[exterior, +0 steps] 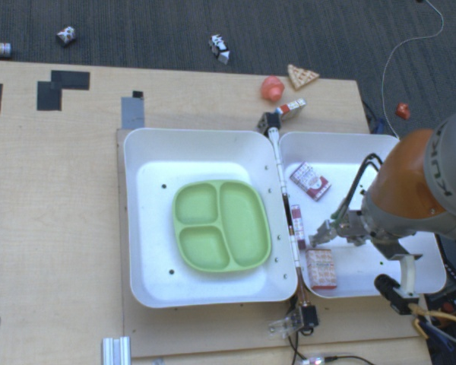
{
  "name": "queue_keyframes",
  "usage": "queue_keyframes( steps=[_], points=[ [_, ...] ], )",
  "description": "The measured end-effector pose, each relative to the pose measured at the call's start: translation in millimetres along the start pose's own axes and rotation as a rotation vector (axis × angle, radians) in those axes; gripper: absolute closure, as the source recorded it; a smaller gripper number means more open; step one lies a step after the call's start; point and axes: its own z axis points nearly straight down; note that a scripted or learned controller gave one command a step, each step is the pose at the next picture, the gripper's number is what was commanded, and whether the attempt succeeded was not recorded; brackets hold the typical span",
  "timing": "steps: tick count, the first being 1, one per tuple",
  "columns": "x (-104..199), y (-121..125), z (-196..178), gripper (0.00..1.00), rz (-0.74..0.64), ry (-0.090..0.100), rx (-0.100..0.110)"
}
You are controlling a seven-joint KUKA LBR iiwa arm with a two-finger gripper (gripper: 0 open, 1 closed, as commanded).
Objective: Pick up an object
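In the right bin (410,152) lie a small red-and-white box (309,180) near the back left and a pink-and-white packet (321,269) at the front left. A thin dark red stick-like item (296,220) lies along the bin's left wall. My gripper (321,236) hangs low over the bin's left part, just above the packet and right of the stick-like item. I see nothing held in it. The grey arm with its orange band (407,182) covers the bin's right half.
The left bin (148,204) holds a green divided plate (221,225). Behind the bins on the bench lie a red ball (272,88), a pizza-slice toy (302,75) and a small tube (292,108). Cables (304,322) run at the front edge.
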Motion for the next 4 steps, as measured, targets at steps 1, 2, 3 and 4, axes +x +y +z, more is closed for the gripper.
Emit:
queue_keyframes(
  steps=[1,2,3,4],
  points=[
    [4.4,-3.5,10.9,0.00,0.003,0.000,0.010],
    [5.5,-1.2,0.1,1.00,0.001,0.000,0.004],
    [5.5,-1.3,0.2,0.00,0.001,0.000,0.004],
    [4.7,-3.7,10.8,0.00,0.005,0.000,0.011]
  ],
)
